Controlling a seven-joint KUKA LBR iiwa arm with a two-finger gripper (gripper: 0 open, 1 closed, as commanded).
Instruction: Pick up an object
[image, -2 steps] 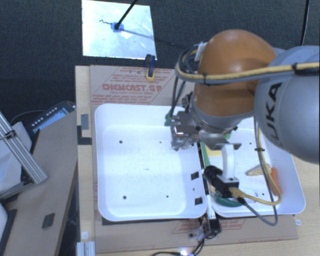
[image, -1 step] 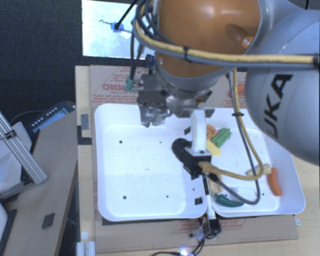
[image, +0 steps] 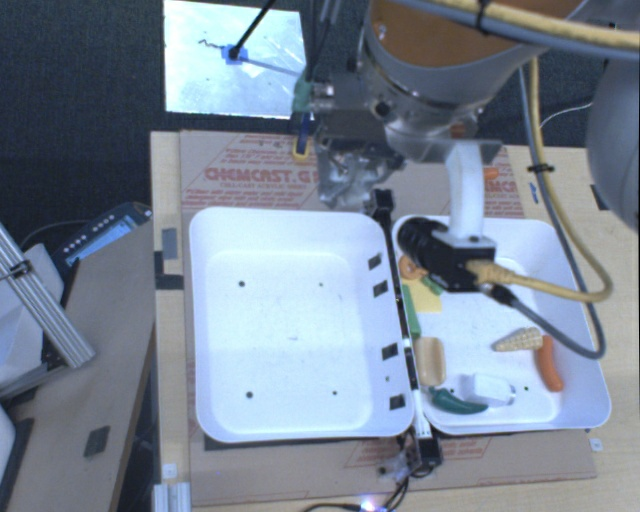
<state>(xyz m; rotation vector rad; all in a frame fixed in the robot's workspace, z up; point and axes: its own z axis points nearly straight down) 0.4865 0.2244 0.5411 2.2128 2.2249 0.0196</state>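
Closest to the lens, a dark green curved plastic pepper (image: 458, 402) lies by the near rim of the right white bin (image: 585, 400), its long axis running across the view, left to right. Touching its far side is a small white block-like object (image: 490, 387), also lying crosswise. A tan bread-like roll (image: 430, 360) lies just beside the wall between the bins, its long axis pointing from near to far, parallel to that wall. Farther right, a pale yellow ridged cone (image: 517, 341) lies crosswise, slightly tilted, with its narrow end toward the view's left. Just beside it, an orange plastic carrot (image: 549, 365) has its long axis running near to far. A yellow-green flat piece (image: 430, 298) and a small orange piece (image: 407, 267) lie near the dividing wall, farther back. The gripper (image: 348, 185) hangs above the far rims where the right bin meets the left white bin (image: 290, 330), well apart from every object; whether it is wide or narrow cannot be told.
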